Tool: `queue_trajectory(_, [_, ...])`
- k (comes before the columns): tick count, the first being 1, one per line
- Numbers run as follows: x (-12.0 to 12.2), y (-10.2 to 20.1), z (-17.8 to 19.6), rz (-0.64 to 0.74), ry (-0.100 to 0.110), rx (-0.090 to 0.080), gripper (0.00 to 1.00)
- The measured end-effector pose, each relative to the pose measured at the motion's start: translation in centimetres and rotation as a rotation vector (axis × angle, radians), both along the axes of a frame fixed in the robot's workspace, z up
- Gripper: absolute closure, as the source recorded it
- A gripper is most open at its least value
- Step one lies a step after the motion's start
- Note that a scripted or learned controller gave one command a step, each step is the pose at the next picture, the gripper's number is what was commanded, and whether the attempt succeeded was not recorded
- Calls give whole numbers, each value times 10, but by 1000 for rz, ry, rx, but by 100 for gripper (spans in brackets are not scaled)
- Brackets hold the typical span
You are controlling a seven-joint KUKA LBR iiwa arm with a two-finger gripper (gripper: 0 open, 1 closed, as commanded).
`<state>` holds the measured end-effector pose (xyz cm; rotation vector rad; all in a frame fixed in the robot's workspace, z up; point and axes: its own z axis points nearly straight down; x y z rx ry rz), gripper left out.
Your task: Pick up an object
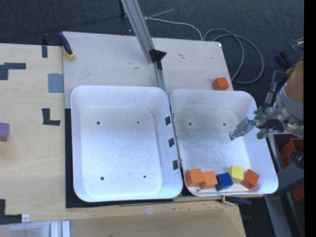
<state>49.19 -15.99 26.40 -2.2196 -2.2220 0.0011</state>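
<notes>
Reached in low from the right over the right bin's (212,97) right rim, gripper (242,131) pointing left and slightly down above the bin floor. Impossible to tell whether the jaws stood apart or together. Held nothing visible. Lay along the near wall of that bin: orange block (194,176), second orange block (209,179), blue block (223,181), yellow block (236,173), red block (250,178).
</notes>
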Motion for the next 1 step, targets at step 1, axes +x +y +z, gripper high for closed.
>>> queue_trajectory(1, [0, 0, 0, 0, 0, 0, 0])
